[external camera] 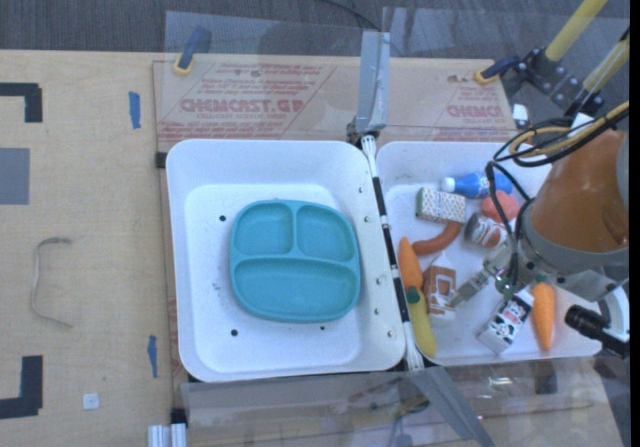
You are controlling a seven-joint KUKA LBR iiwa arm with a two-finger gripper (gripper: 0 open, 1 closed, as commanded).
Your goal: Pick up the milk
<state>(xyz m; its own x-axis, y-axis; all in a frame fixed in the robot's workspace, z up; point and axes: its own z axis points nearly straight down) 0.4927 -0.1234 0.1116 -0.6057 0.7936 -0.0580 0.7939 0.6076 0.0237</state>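
The milk (503, 323) is a small white carton with black patches. It lies tilted near the front of the right bin (400, 167), beside an orange carrot (543, 315). My gripper (472, 286) reaches in from the right under the orange wrist band. It sits low over the bin, just up and left of the milk, next to a brown packet (440, 287). The arm's body hides the bin's right side. Nothing shows held in the gripper.
The right bin also holds a blue-capped white bottle (463, 184), a patterned box (441, 204), a sausage (436, 241), a small can (484, 231), a carrot (409, 263) and a yellow banana (423, 327). A teal divided plate (295, 261) lies in the left bin (190, 235).
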